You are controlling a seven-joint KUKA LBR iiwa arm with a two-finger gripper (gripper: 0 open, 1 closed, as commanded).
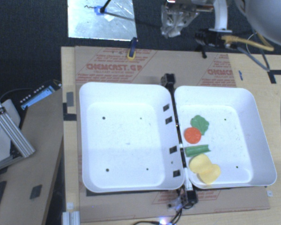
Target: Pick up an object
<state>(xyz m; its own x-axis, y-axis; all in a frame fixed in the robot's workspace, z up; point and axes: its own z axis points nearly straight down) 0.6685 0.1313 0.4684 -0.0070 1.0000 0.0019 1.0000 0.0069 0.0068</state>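
The pincer [174, 26] hangs high up at the far end of the bench, past the back rims of both bins, and from where I stand I cannot tell whether it is open or closed. Nothing hangs under it.

Everything worth picking up sits well away from it, down toward the near side and a little to the right as the camera looks: a small cluster along the inner wall of the right bin [253, 125]. Closest to the pincer is a green leafy piece [200, 123], with a red round piece [192, 135] touching its near edge. Further off lies a green pod [197, 149], and furthest of all are two yellow pieces [204, 168] pressed together near the front rim. The left bin [98, 102] lies off to the pincer's other side.

To do this well, I'd say the arm should swing out over the right bin and pick the edge of the cluster rather than its middle, since the pieces crowd each other. The green pod looks like a good choice, narrow enough to straddle across its width. The divider wall is close, so it should come straight down.

The arm itself reaches in from the upper right, wrist bent so the pincer points downward, raised clear of the bench.
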